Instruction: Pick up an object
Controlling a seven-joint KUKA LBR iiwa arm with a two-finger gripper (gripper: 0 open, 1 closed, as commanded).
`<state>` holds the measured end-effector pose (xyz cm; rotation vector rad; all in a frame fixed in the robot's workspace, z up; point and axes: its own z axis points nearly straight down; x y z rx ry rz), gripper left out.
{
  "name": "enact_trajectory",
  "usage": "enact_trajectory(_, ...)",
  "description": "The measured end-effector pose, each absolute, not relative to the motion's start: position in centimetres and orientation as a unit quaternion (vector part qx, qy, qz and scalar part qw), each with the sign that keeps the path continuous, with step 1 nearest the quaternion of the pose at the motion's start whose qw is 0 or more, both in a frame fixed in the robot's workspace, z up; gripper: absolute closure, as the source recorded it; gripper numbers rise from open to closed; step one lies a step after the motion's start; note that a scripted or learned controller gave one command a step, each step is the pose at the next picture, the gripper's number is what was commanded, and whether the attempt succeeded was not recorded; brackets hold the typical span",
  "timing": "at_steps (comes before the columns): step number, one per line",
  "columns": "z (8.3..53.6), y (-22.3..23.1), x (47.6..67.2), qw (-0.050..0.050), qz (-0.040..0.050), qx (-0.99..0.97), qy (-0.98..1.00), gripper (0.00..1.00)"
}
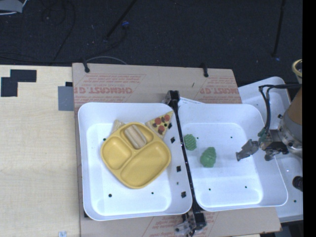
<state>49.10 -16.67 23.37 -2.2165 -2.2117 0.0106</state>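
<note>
Gripper (249, 151) hangs low in right bin (247, 194), right of green toy (208, 157), likely lining up; finger spread indiscernible; nothing visibly held.

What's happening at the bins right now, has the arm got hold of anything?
Nothing is visibly held. The arm's hand sits over the right side of the right bin, with no object seen between its fingers. Two green toy pieces lie loose on that bin's floor, to the hand's left and apart from it. In the left bin, a yellow divided plate rests with a tan toy bread piece in one compartment, and a toy pizza slice lies by the plate's upper edge.
</note>
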Motion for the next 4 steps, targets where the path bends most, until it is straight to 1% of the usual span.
enact_trajectory(1,23.8,-16.7,49.3,0.001,0.0006,-0.707,-0.707,0.0)
enact_trajectory(2,18.9,-17.5,48.8,0.004,0.002,-0.707,-0.707,0.0)
enact_trajectory(3,14.6,-17.5,48.8,0.004,0.0016,-0.707,-0.707,0.0)
enact_trajectory(4,9.2,-17.4,48.6,0.004,0.0017,-0.707,-0.707,0.0)
